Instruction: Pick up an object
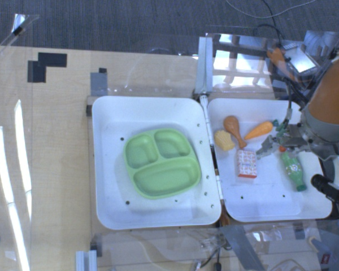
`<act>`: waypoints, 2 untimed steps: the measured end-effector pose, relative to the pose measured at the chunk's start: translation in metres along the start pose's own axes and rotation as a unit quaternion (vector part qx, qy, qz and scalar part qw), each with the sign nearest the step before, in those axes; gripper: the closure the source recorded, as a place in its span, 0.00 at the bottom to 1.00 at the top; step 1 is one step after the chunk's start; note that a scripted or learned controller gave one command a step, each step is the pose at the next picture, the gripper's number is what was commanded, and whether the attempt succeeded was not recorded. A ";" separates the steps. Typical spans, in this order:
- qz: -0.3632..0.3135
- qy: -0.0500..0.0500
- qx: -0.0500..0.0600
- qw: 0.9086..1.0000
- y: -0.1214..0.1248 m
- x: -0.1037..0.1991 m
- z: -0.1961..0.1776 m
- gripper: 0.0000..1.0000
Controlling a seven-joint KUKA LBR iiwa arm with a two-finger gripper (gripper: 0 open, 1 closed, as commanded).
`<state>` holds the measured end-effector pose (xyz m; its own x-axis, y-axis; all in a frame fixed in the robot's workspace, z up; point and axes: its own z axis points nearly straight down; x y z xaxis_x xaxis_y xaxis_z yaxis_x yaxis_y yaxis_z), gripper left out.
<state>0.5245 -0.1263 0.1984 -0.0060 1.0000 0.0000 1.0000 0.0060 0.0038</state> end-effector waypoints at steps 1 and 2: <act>0.041 -0.001 -0.008 0.999 0.010 0.005 0.094 0.00; 0.042 0.000 -0.005 0.999 0.001 0.030 0.109 0.00</act>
<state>0.5254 -0.0963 0.0892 0.0777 0.9970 0.0007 0.9969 -0.0777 0.0143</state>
